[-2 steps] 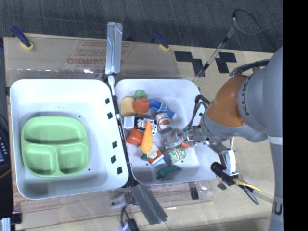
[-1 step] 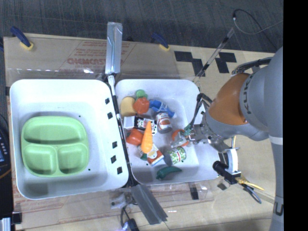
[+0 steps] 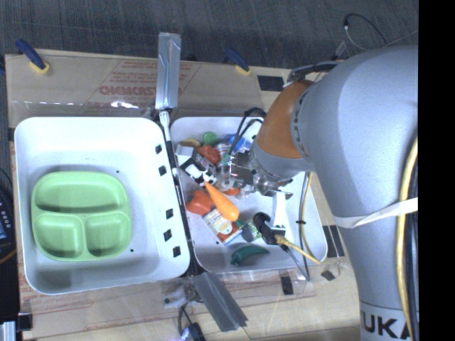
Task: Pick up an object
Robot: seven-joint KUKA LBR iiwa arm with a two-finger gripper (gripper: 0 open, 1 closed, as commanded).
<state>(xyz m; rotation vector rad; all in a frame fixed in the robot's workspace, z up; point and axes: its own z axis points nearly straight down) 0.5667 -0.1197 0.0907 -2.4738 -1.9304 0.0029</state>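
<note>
Metal at the arm's tip, the end effector, hangs low over the clutter in the right bin, probably because the program has chosen a pick point in the thick of the pile; its state I cannot tell, since the wrist and tangled cables cover it, and nothing can be seen gripped. Just below it lies an orange carrot, slanted, resting on other pieces, and it looks the nearest candidate for picking. Around it sit a red item, a green piece near the far wall, a small printed packet whose label is too small to read, and a dark green thing by the near wall. The left bin carries a green divided tray, lying flat, likely as a drop spot. Both bins rest on the tabletop over cardboard printed with red lettering, too blurred to read for certain. White letters "UKA" show on the arm's base.
</note>
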